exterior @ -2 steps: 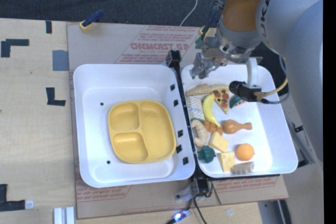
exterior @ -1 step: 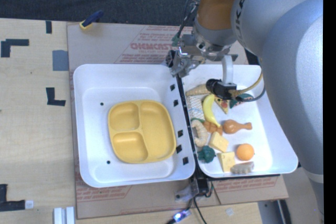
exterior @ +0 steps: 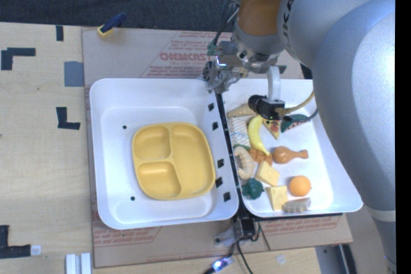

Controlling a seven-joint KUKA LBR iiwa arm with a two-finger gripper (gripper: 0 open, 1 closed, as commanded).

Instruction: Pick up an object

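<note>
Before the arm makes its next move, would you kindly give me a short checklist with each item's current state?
1. Objects available in the right bin: ok; banana, orange and drumstick lie there.
2. Pincer over the toys: not ok; it sits above the bins' dividing wall near the far end.
3. Pincer holding anything: cannot tell.
4. Targets separated: not ok; banana lies among crowded items, though the orange stands freer.
5. Yellow tray in the left bin: ok, away from the pile.

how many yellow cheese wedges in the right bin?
2. One cheese wedge sits mid-bin, just below the chicken drumstick. The other cheese wedge lies near the front edge, left of the orange. More may be hidden under the pile.
</note>
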